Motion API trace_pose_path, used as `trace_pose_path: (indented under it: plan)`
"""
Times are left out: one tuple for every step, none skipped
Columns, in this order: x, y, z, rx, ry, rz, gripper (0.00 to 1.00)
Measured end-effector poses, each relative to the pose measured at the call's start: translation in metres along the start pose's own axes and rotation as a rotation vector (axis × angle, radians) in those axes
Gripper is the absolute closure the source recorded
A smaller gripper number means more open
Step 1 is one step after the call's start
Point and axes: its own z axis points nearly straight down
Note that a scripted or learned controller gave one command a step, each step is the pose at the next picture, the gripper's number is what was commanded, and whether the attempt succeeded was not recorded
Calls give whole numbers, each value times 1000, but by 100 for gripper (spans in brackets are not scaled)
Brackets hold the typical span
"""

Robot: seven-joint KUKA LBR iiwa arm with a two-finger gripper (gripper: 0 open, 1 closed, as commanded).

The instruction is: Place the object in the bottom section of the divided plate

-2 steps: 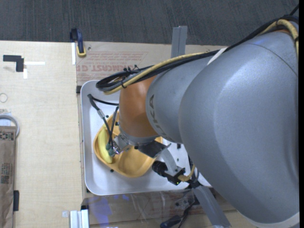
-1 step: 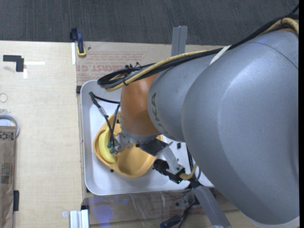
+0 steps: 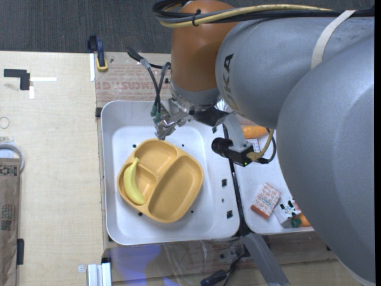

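1 banana (image 3: 134, 182) lies lengthwise top-to-bottom in the divided plate's (image 3: 178, 186) left section.

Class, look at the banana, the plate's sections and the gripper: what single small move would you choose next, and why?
Probably draw the gripper up and away. The banana already lies in the left section of the yellow divided plate, while the gripper hovers beyond the plate's upper rim. Whether that section counts as "bottom" is unclear.

Right bin (image 3: 262, 222): small patterned packet (image 3: 265, 199), orange item (image 3: 255, 131) partly hidden, possibly toy figure (image 3: 290, 213) at edge.
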Motion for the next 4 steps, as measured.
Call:
trace_pose_path:
  plan:
    - [18,3,129,-9,-2,-130,100]
    - [67,-64,129,-56,-10,-133,100]
    - [53,-38,141,-8,6,176,100]
    - [12,23,142,6,5,459,100]
